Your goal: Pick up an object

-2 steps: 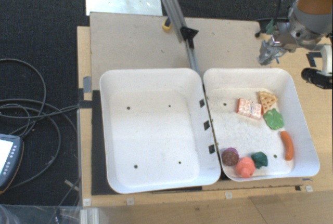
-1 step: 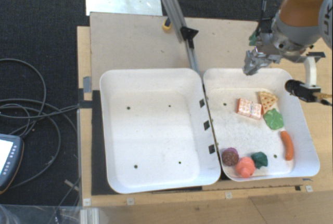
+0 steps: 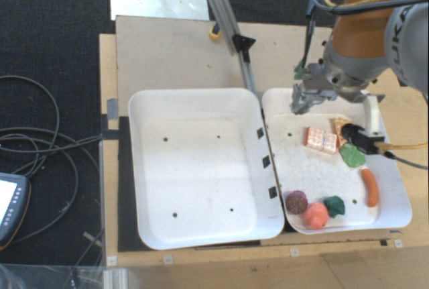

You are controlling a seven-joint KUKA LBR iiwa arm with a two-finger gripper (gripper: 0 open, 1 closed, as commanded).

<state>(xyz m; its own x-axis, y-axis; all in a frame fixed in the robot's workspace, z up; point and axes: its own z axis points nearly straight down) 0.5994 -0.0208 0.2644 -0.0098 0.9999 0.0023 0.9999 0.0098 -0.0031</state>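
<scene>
Desk (image 3: 174, 53) carries two white bins. We see jaws (image 3: 303, 104) at upper right of frame, over right bin (image 3: 402, 204) far edge; opening state: cannot tell. Objects, e.g. pink wafer block (image 3: 321, 140), lie in bin, ungrasped. Pick not yet done.

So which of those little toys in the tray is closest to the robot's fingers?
The pink-and-white block, lying just below the gripper. The green piece, orange sausage and the three toys at the tray's near edge sit farther off.
</scene>
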